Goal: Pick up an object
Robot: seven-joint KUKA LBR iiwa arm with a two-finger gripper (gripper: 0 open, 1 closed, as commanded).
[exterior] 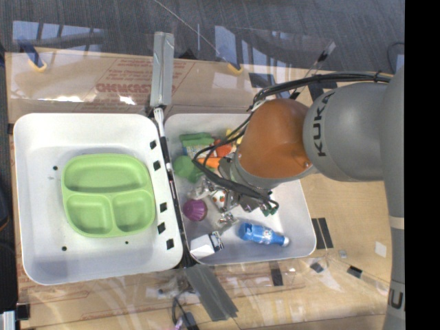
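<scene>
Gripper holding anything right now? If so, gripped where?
Cannot be told. The gripper is down in the right bin among the clutter, by the purple object; the wrist hides whether anything sits between its fingers.

Bright, even light; slight softness.

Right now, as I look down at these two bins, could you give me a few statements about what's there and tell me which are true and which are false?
1. A green divided tray lies in the left bin. True.
2. The blue bottle lies in the left bin. False: it lies in the right bin, near its front edge.
3. The arm's orange band hangs over the right bin. True.
4. The purple round object rests inside the green tray. False: it sits in the right bin, near the divider.
5. The tool is over the left bin. False: it is down among the right bin's objects.
</scene>
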